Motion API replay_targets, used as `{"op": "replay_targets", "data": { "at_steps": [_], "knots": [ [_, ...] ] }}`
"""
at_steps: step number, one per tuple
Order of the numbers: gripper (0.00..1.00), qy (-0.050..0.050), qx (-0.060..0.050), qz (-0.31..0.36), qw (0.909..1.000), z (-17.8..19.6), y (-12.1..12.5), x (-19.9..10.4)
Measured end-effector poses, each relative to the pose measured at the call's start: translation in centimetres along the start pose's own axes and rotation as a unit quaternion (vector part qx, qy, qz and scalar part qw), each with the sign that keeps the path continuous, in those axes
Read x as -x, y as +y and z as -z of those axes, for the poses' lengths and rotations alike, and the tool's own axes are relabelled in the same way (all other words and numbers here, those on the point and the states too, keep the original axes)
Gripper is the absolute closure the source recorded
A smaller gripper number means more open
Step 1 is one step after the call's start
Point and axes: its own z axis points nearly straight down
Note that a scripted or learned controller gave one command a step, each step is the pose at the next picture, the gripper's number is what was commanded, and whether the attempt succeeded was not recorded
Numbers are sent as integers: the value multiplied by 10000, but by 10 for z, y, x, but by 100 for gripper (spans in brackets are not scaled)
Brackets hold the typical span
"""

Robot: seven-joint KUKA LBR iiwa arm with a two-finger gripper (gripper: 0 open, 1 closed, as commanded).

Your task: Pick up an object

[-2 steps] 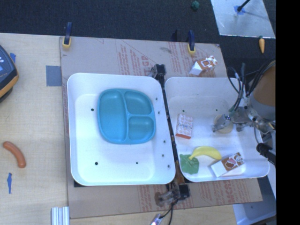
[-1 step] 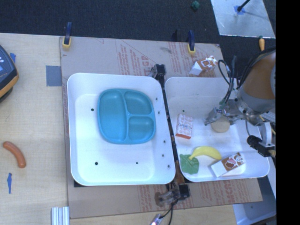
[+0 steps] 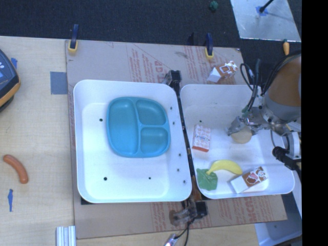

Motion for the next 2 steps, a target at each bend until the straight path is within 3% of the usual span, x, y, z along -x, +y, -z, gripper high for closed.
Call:
{"op": "replay_targets", "data": {
  "at_steps": [1, 2],
  "knots": [
    [100, 16, 6, -19, 10000, 21, 62, -41],
    [100, 17, 7, -13, 10000, 91, 80, -126]
  ]
}}
